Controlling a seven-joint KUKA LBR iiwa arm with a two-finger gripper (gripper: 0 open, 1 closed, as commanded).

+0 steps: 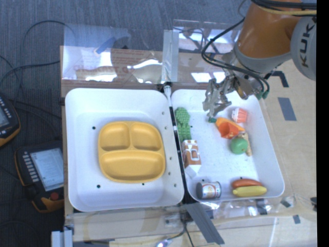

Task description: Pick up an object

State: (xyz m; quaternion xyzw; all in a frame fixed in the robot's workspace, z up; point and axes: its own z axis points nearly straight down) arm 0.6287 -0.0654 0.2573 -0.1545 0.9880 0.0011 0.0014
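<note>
The gripper [215,107] is seen above the far part of the right bin [272,161], hanging from the grey and orange arm [267,24] that enters from the right. Its fingers are seen to be parted, and nothing is held between them; their tips are judged to be near the bin floor, though contact cannot be confirmed from this slant.

No object has yet been lifted, so the step in hand is judged to be the approach, or the choice of a target. Several candidates are laid out in the right bin: an orange piece [226,127] just beside the fingertips, a red and white item [239,115] next to it, a green ball [238,146] nearer the camera, a green cob [182,118] along the divider, a small carton [191,153] below that, a can [209,190] on its side at the near edge, and a hot dog [249,187] in the near right corner. A yellow tray [132,151] is set in the left bin [82,189] (an awkward pick, being wide and flat).

The orange piece is judged the likeliest target, being closest. For the next move, the fingers would need to be brought over it so that it lies between them, lowered, and closed before any lift is attempted. Care would be called for with the neighbouring items, which are crowded against it and could be nudged aside.
</note>
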